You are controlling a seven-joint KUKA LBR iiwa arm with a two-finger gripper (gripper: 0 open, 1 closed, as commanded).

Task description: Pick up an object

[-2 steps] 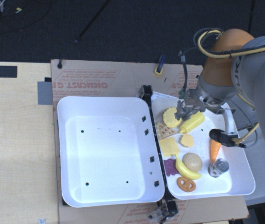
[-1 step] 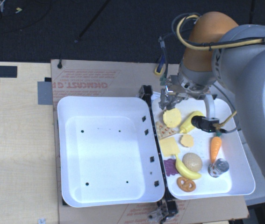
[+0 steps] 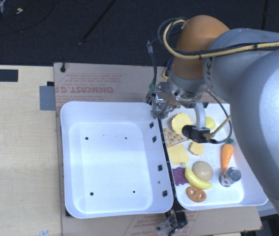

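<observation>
My gripper [image 3: 159, 105] hangs over the far left corner of the right bin [image 3: 250, 193], close to the divider between the bins. Nothing shows in its grasp. Just right of it lie a round yellow slice [image 3: 180, 123] and a tan cracker [image 3: 172, 137]. Further toward the front are a pale yellow wedge [image 3: 178, 155], a small yellow piece [image 3: 197, 148], an orange carrot [image 3: 226, 156], a beige ball [image 3: 203, 169] resting against a banana [image 3: 194, 177], purple grapes [image 3: 179, 176], a pretzel [image 3: 196, 194] and a silver can [image 3: 231, 176].
The left bin [image 3: 64, 146] stands beside the right one, sharing a black-clipped edge [image 3: 160, 151]. Both sit on a cardboard sheet [image 3: 100, 82] on the wooden bench. The bulky grey arm [image 3: 257, 92] overhangs the right bin's far right side.
</observation>
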